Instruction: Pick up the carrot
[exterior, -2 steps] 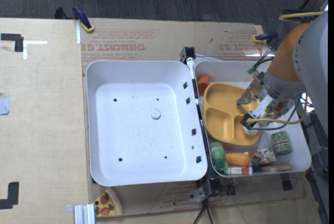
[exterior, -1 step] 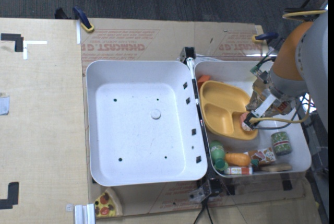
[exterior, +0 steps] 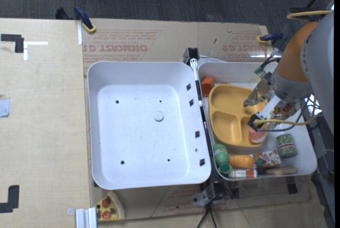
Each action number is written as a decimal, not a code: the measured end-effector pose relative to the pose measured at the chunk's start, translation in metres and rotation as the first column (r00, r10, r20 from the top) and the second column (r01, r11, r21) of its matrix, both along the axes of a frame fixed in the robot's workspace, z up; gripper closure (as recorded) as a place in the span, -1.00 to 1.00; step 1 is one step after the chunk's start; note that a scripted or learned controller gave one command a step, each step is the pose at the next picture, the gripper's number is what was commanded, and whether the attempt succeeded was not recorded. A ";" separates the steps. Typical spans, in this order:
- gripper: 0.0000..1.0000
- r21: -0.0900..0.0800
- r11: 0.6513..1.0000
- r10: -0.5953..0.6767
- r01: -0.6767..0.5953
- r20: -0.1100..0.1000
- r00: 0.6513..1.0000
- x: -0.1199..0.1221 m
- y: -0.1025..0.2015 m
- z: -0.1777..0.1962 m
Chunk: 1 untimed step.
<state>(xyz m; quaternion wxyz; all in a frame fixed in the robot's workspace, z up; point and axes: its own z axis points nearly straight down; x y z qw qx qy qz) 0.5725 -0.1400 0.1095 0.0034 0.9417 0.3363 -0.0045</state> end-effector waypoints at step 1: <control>-1.00 0.008 0.999 0.042 -0.042 0.004 0.999 0.008 -0.040 -0.018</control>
